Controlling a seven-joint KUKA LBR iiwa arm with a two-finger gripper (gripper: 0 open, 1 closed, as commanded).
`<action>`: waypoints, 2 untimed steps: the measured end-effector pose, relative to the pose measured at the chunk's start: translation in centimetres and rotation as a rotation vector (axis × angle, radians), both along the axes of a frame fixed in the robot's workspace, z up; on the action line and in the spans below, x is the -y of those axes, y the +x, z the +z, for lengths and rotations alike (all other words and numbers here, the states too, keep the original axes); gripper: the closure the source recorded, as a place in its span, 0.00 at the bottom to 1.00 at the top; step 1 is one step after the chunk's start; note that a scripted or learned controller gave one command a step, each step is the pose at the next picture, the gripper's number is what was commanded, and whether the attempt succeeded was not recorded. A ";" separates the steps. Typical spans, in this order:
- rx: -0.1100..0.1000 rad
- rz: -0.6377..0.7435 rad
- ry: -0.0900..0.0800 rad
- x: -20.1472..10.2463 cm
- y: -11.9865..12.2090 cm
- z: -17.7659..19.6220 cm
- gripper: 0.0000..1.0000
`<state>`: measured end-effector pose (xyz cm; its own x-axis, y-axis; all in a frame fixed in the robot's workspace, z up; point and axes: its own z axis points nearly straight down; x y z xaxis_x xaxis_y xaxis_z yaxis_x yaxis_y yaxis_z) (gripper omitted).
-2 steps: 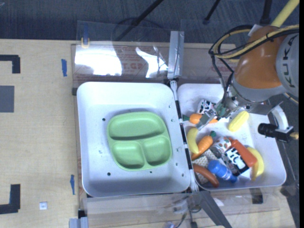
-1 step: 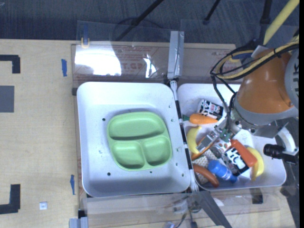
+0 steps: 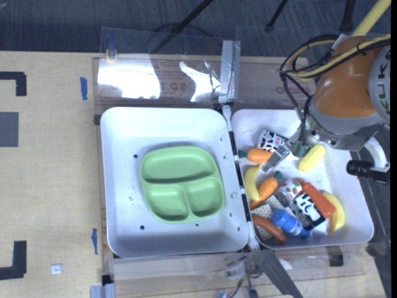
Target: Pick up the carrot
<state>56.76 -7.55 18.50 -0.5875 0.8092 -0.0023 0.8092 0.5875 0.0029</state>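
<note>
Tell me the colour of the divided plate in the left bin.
Light green; the divided plate shows clearly in the camera view.

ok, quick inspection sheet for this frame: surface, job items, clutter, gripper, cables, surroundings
surface: wooden bench bearing left bin and right bin.
job's things: carrot lying in the right bin, amid other toys.
clutter: green divided plate in left bin; yellow lemon-like toy, banana, blue bottle, sausage in right bin.
grippers: gripper low over right bin, above the carrot; grip not readable.
cables: black and yellow cables looped at the arm.
surroundings: dark floor, stand legs.
</note>
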 end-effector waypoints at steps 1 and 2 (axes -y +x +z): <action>0.009 0.165 0.000 2.9 -2.2 -8.2 0.00; 0.016 0.307 -0.001 4.0 3.1 -8.7 0.00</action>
<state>59.89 -11.52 9.79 -0.8044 0.5939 -0.0143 0.5938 0.8045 0.0136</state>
